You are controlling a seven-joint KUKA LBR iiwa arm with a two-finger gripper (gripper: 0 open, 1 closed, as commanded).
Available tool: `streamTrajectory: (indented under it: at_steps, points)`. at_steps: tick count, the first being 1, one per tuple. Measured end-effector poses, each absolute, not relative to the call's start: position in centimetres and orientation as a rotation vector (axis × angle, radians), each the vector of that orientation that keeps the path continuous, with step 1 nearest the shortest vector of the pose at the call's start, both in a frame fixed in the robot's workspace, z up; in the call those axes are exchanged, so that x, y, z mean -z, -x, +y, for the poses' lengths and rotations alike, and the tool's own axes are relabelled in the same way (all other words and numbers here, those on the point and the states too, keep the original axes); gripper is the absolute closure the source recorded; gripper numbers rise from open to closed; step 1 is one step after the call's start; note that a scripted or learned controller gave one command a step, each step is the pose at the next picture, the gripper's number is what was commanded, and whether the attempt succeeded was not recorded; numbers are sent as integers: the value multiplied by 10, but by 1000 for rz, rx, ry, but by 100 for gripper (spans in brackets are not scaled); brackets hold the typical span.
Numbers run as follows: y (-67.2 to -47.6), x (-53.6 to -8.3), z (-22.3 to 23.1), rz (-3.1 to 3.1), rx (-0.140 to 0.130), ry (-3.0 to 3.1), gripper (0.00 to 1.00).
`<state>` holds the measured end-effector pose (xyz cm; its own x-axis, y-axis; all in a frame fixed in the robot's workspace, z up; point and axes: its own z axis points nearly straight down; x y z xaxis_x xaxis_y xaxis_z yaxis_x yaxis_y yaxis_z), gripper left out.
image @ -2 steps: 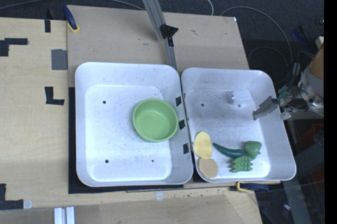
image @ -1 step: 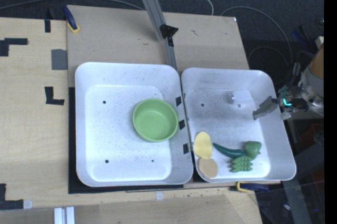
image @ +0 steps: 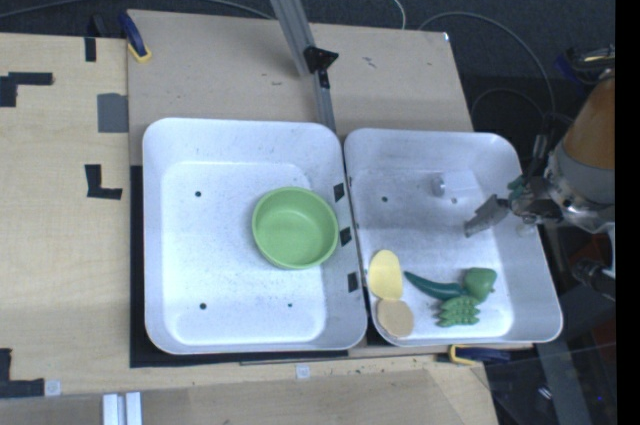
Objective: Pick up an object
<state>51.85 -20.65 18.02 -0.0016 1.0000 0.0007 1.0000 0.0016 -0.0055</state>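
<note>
Gripper (image: 487, 213) sits over the right bin (image: 500, 153), near its right wall, arm (image: 590, 138) coming in from the right. Can't tell finger state: just a dark grey blur, nothing visibly held. Below it, well apart, along the bin's front: yellow piece (image: 385, 274), tan disc (image: 396, 318), dark green pepper (image: 452, 285), spiky green toy (image: 459, 313). Green bowl (image: 294, 228) upright in left bin (image: 180, 153).
</note>
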Motion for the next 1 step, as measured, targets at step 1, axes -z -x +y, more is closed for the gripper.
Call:
streamTrajectory:
  at_steps: [1]
  points:
    - [-521,-135,-201,-2219,-6,2216,0]
